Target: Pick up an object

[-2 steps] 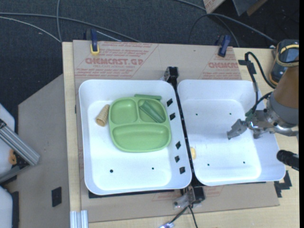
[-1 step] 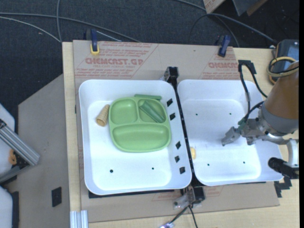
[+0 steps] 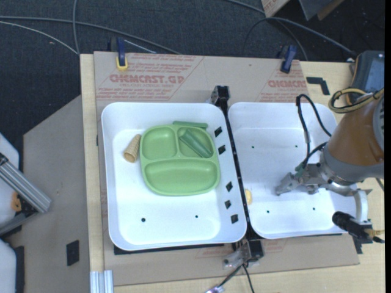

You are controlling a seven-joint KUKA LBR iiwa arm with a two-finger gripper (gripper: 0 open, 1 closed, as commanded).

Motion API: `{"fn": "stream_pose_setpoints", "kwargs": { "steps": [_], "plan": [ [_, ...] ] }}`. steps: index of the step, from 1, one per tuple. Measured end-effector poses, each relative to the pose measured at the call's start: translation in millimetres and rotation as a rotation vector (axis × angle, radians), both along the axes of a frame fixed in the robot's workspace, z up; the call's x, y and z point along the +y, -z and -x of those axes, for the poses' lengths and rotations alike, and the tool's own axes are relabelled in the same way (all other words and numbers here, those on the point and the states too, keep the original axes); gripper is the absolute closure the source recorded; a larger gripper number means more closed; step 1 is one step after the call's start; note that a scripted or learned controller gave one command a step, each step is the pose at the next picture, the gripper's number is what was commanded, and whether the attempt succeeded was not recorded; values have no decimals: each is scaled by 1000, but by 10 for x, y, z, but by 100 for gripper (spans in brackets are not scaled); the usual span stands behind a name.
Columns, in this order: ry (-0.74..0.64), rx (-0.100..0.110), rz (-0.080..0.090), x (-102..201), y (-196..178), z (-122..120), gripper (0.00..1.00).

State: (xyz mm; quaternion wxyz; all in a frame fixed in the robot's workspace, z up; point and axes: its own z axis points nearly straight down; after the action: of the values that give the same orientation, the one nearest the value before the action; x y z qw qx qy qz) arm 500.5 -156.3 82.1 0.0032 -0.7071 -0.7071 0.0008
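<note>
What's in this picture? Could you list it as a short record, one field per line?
left bin: holds a green divided plate
beside plate: small tan cone, at its left edge
on plate: green object in the upper right compartment
right bin: gripper low over its floor
arm: reaches in from the right
small yellow piece: near the bins' divider

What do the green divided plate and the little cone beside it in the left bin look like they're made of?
The green divided plate looks like moulded plastic: uniform matte colour, rounded compartment ridges, soft sheen. The cone touching its left edge is tan with a paler mouth, perhaps a plastic toy ice-cream cone, though it is too small to be sure. The left bin looks like smooth white plastic.
</note>
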Motion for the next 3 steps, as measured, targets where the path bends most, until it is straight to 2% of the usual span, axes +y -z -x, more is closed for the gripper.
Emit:
{"fn": "stream_pose_setpoints", "kwargs": {
  "steps": [1,3],
  "plan": [
    [1,-6,2,-4,-135,-13,100],
    [-1,-13,6,-61,-1405,-44,100]
  ]
}}
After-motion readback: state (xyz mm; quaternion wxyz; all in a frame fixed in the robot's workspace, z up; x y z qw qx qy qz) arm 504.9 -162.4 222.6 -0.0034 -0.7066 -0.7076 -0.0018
